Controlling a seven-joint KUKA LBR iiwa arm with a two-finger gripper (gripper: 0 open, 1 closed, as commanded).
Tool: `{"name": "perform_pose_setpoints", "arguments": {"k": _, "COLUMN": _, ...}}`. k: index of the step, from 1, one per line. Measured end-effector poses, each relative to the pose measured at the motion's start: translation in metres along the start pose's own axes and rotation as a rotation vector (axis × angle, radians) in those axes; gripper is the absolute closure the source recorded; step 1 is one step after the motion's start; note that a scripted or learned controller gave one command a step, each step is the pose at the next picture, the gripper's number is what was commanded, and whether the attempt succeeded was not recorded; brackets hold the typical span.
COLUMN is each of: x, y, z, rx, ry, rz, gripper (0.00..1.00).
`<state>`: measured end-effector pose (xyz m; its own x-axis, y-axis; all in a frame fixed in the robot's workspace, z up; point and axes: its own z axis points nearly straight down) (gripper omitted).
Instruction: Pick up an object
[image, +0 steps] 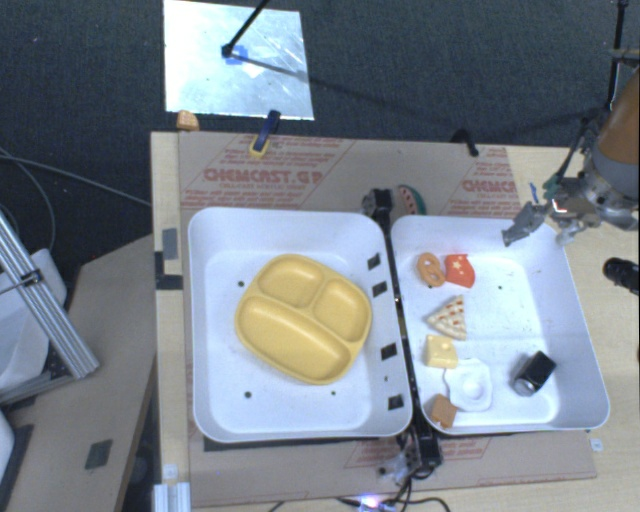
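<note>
Candidate objects all sit in the right bin (560, 300), none grasped. Along its left side, top to bottom: a small orange ring-shaped piece (431, 268) just beside a red piece (459, 270), a pizza wedge (449, 319), a yellow cube (441, 351), a white fried-egg piece (470, 385), and a tan bit (441, 409) at the lower left corner. A black cylinder (534, 371) lies apart on the right side of the bin floor. These look like toy food, so my guess is light, stiff plastic, not fragile, somewhat slick. The egg and wedge lie flat and low, poor for a pinch from above; the edges are the only hold. The cube looks the best target: blocky, parallel faces, grip across two opposite sides. The cylinder is the next choice, well clear of neighbours; grip across its width, but it may roll. The cube has the wedge and egg close by, so finger clearance is tight. The gripper (545, 215) hangs over the bin's upper right rim, well apart from all pieces, nothing between its fingers; open or closed, cannot tell at this resolution. The left bin (215, 400) holds a yellow divided tray (303, 318), not relevant here.
</note>
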<state>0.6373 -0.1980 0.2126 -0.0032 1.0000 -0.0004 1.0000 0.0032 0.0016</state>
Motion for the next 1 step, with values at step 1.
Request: {"name": "perform_pose_setpoints", "arguments": {"k": 1, "x": -0.0080, "y": -0.0722, "z": 0.1307, "rx": 0.004, "ry": 0.002, "rz": 0.003, "gripper": 0.00}}
